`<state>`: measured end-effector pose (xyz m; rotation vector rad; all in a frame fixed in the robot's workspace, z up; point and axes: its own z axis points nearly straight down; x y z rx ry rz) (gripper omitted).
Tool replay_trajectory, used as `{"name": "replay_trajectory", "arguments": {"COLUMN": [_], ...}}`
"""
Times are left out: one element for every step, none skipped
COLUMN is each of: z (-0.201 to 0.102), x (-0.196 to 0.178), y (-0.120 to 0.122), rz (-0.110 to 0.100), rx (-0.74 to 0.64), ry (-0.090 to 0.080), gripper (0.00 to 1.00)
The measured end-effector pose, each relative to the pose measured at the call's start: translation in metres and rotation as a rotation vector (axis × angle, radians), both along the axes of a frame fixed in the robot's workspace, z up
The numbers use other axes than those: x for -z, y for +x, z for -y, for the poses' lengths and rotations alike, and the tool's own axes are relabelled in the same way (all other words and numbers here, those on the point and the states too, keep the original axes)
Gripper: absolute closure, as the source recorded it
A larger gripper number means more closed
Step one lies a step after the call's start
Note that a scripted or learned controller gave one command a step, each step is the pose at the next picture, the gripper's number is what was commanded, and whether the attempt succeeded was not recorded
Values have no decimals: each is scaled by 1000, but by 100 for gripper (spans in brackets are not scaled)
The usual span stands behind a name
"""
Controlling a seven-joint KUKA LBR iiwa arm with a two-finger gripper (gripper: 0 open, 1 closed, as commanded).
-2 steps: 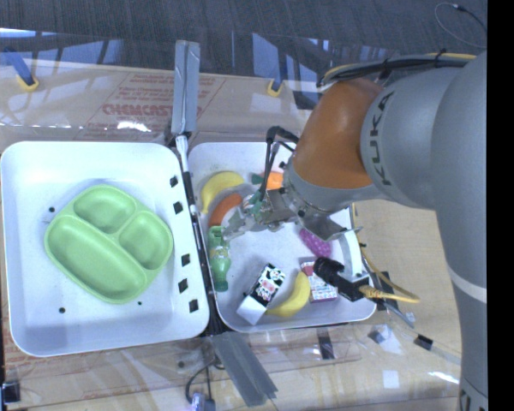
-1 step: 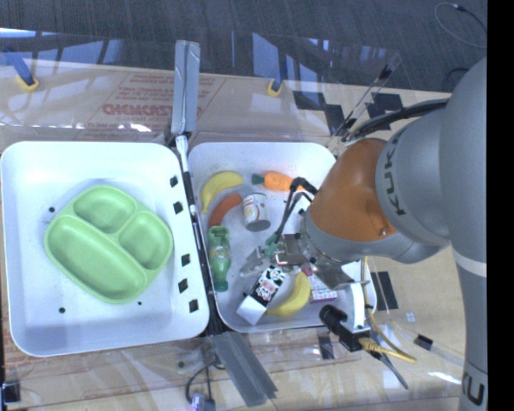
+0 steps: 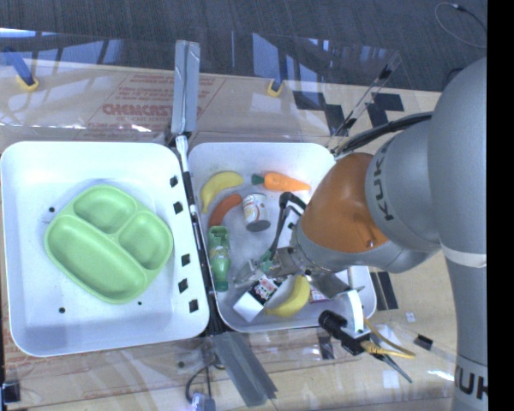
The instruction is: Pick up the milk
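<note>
The milk [image 3: 250, 301] is a small white carton with a dark label. It lies tilted in the front of the right bin [image 3: 207, 163], against a yellow banana [image 3: 293, 298]. My gripper [image 3: 271, 270] hangs low over the bin, just above and behind the carton's upper end. The orange wrist band and grey arm cover the bin's right half. Whether the gripper touches the carton is unclear from this angle.
In the right bin there are also a green bottle [image 3: 218, 257] by the left wall, a small can [image 3: 255, 211], a carrot [image 3: 286, 181], a second banana [image 3: 220, 185] and a reddish item [image 3: 225, 207]. The left bin [image 3: 26, 178] holds a green divided plate [image 3: 110, 242].
</note>
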<state>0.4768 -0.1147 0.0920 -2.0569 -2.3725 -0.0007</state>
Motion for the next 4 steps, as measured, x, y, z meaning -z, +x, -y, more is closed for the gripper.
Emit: {"name": "replay_trajectory", "arguments": {"z": [1, -74, -73, -4], "x": [-12, -100, -99, -20], "y": [3, 0, 0, 0], "rz": [8, -1, -1, -2], "rx": [-4, -97, -97, -228], "ry": [-3, -1, -1, 1], "gripper": [100, 100, 0, 0]}}
